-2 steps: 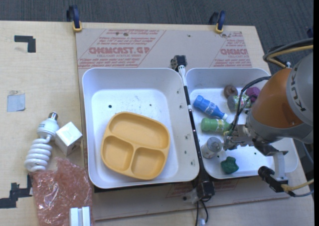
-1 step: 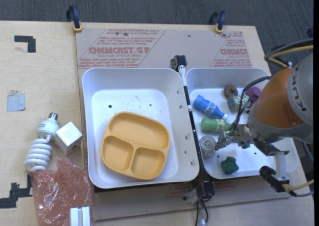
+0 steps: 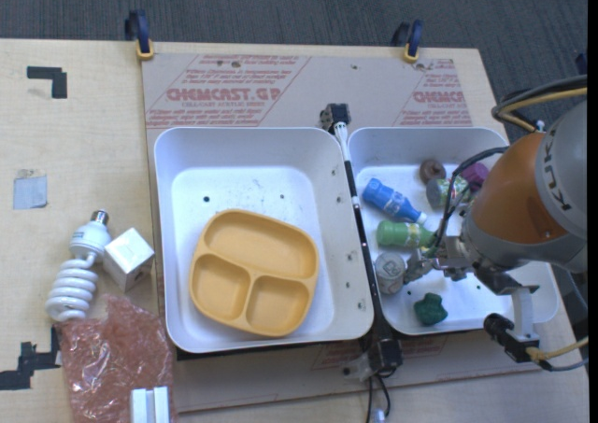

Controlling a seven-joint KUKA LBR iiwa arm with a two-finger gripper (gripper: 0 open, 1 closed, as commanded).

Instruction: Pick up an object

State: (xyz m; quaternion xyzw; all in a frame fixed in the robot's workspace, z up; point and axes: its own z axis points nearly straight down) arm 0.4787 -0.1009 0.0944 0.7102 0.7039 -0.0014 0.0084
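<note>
The bench (image 3: 84,160) is a pale wooden board, and a brown cardboard sheet (image 3: 234,90) with red print lies under the two bins. The left bin (image 3: 177,225) is white smooth plastic with rounded corners. Inside it lies a yellow-orange plate (image 3: 254,272) with three compartments, a matte surface and soft edges.

The right bin (image 3: 374,146) is of the same white plastic. The grey arm (image 3: 523,211) with its wide orange band covers the right half of this bin, so things under it are hidden. The gripper (image 3: 432,262) is low over the middle of the bin, among the objects; it is not possible to tell if it is open or closed, or if it has anything.

The objects to pick lie in the right bin: a blue bottle (image 3: 385,197) lying slanted, a green bottle (image 3: 402,234) just below it, a round grey can (image 3: 390,270) beside the gripper, a dark green lumpy toy (image 3: 431,309) near the front wall, and a small brown round thing (image 3: 432,170) near the back.

On the bench, left of the bins, lie a white spiral bulb (image 3: 77,274), a white cube (image 3: 129,255) touching it, and a crumpled pink plastic bag (image 3: 117,356).
</note>
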